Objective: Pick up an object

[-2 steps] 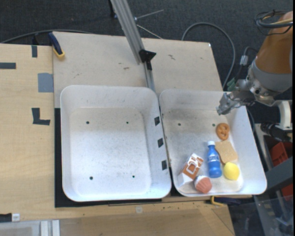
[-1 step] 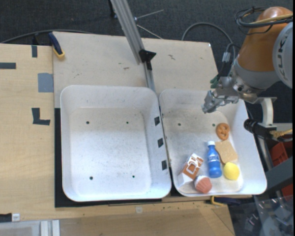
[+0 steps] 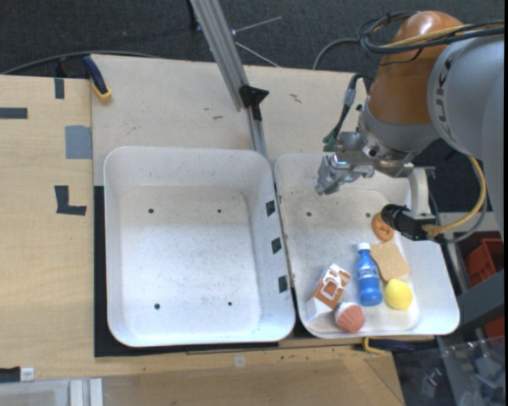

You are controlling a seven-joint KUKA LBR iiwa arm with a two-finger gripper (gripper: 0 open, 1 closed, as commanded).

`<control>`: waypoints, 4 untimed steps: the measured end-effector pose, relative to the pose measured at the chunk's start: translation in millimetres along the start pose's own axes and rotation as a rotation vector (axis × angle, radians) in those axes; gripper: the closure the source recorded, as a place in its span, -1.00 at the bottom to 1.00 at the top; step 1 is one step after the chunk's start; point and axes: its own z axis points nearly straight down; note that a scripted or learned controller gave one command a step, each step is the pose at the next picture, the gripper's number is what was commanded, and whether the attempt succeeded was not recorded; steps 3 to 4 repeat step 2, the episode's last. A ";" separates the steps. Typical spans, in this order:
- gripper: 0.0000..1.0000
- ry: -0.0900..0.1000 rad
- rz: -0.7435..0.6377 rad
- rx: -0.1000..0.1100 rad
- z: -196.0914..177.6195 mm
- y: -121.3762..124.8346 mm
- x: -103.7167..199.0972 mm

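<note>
Right bin (image 3: 298, 227): gripper (image 3: 329, 178) above, blue bottle (image 3: 368, 274) apart

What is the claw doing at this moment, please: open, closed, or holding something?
Claw: hangs over the bare upper part of the right bin, apart from the objects at its lower end; open or closed cannot be told.

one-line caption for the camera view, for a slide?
Gripper above right bin, away from the blue bottle, yellow ball and carton clustered near its front.
</note>
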 end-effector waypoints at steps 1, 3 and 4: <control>1.00 -0.001 0.000 -0.001 13.7 16.7 55.1; 1.00 0.000 0.000 -0.001 22.4 38.6 109.4; 1.00 0.000 0.000 -0.001 22.4 38.6 109.4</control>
